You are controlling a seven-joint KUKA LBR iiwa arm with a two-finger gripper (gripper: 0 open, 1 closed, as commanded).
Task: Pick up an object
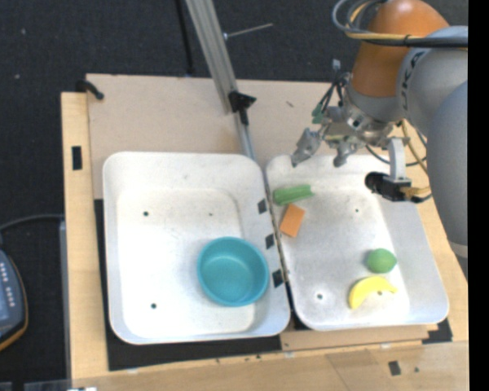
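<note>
Overhead slanted view of the wooden surface (147, 112) bearing two shallow white bins side by side. The left bin (147, 186) contains a teal bowl (231, 271), upright, near its lower right corner. The right bin (342, 243) contains four objects: a green elongated piece (292, 193) close to the upper left wall; an orange block (292, 220) just below it, the two near each other but apart; a green round object (381, 260) toward the right side; and a yellow banana-shaped object (370, 291) just below the round one. The grey arm with its orange band (389, 43) reaches in from the right, and the jaws (322, 149) hang over the upper edge of the right bin, spread apart with nothing between them, above and to the right of the green elongated piece. A slanted metal post (214, 43) rises behind the bins.
</note>
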